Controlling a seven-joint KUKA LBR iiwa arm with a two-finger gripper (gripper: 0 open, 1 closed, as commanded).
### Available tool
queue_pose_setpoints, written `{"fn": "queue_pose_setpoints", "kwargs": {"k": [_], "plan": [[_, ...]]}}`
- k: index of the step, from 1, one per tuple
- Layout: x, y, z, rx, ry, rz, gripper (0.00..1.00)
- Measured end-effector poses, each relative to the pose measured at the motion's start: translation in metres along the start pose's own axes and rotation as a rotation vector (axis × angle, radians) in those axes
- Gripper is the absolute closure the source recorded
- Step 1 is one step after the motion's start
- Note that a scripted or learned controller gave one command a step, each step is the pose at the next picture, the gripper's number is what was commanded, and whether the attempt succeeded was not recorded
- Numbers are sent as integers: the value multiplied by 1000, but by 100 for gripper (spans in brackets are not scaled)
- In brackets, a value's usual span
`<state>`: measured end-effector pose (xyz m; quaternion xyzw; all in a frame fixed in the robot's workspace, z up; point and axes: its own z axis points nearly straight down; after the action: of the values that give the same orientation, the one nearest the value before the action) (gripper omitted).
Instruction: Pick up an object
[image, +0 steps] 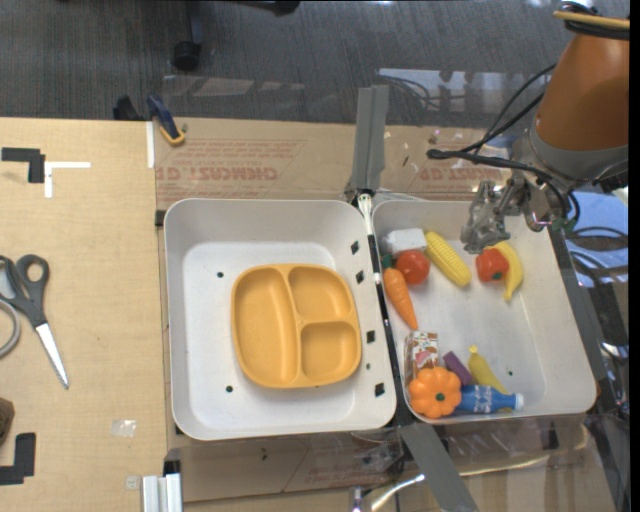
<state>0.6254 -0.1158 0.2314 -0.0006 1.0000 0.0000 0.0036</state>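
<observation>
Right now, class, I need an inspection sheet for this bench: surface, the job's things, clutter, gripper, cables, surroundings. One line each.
Surface: wooden bench bearing a left bin and a right bin, side by side.
Job's things: the right bin holds a corn cob, two tomatoes, a carrot, a banana, a pumpkin and a bottle.
Clutter: a yellow divided plate in the left bin; scissors on the bench.
Gripper: gripper above the right bin's far end, near the banana; nothing seen between its fingers.
Cables: black cables by the arm.
Surroundings: grey floor.
</observation>
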Motion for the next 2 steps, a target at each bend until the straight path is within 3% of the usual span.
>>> {"fn": "queue_pose_setpoints", "kwargs": {"k": [1, 2], "plan": [[1, 0, 1, 0, 3, 1, 0], [-26, -19, 138, 1, 1, -87, 0]]}}
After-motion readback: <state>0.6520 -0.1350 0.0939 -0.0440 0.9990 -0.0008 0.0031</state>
